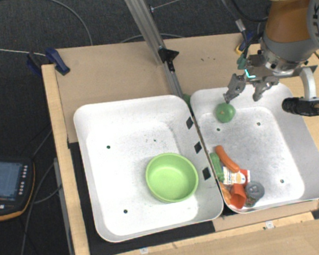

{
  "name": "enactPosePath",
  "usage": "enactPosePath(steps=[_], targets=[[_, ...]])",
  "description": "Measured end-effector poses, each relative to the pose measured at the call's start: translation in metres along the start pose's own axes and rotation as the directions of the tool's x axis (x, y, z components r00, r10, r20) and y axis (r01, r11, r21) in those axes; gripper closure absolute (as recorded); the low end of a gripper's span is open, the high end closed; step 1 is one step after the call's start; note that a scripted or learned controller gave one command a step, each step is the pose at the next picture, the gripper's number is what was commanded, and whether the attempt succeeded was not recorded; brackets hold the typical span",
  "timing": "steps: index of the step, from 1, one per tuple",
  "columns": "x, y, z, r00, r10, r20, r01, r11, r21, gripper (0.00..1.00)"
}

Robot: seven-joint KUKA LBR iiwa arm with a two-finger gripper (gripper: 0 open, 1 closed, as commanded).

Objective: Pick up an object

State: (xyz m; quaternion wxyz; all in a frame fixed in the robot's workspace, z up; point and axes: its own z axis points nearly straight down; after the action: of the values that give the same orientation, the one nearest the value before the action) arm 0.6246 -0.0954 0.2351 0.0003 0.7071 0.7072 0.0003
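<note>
My gripper (244, 90) hangs over the far edge of the right bin (289, 136), its two grey fingers spread apart with nothing between them. A small green ball (224, 112) lies in the bin just below and left of the left fingertip. Near the bin's front left corner sit an orange carrot-shaped piece (226, 157), an orange and white packet (235, 181) and a grey round object (253, 190). A light green bowl (172, 176) rests in the left bin (111, 159).
A metal pole (149, 26) slants down to the gap between the bins. Black clips (197, 146) line the divider. The brown bench (110, 66) surrounds both bins. A handheld pendant (0, 183) lies off the bench at left.
</note>
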Motion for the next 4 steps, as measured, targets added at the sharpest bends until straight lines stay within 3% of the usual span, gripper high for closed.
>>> enactPosePath(steps=[1, 3, 4], targets=[[0.0, 0.0, 0.0, 1.0, 0.0, 0.0, 0.0, 1.0, 0.0, 0.0], [-0.003, 0.002, 0.123, 1.0, 0.0, 0.0, 0.0, 1.0, 0.005, 0.0], [-0.002, 0.002, 0.14, 1.0, 0.0, 0.0, 0.0, 1.0, 0.002, 0.0]])
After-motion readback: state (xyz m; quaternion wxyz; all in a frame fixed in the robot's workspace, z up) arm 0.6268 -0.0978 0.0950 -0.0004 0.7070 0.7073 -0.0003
